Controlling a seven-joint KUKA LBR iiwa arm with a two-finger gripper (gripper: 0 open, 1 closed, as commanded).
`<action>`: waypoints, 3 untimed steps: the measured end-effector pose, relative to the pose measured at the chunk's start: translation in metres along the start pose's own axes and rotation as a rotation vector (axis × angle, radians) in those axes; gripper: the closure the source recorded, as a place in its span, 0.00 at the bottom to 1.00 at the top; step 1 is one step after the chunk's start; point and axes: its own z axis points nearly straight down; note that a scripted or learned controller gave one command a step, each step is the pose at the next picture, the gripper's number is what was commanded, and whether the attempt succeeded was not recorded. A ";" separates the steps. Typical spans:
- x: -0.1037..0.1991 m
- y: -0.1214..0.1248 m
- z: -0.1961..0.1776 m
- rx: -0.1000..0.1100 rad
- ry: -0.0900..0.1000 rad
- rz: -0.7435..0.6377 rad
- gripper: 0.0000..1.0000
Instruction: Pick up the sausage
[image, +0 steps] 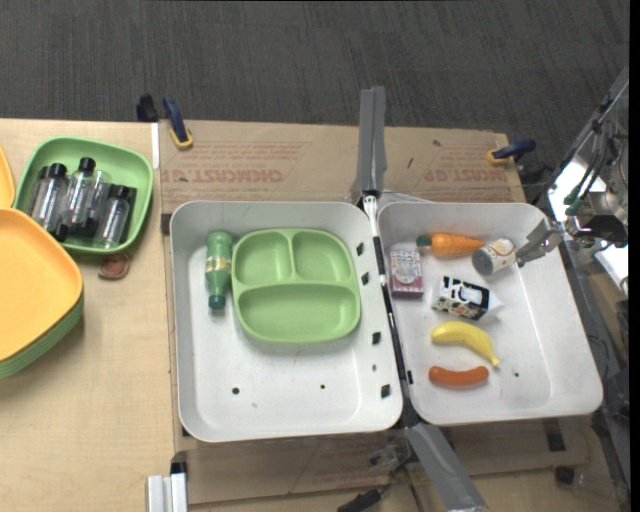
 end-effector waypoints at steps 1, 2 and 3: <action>0.047 0.036 0.170 -0.021 -0.001 0.118 0.00; 0.047 0.037 0.160 -0.023 0.000 0.122 1.00; 0.020 0.019 0.173 -0.049 -0.002 0.012 1.00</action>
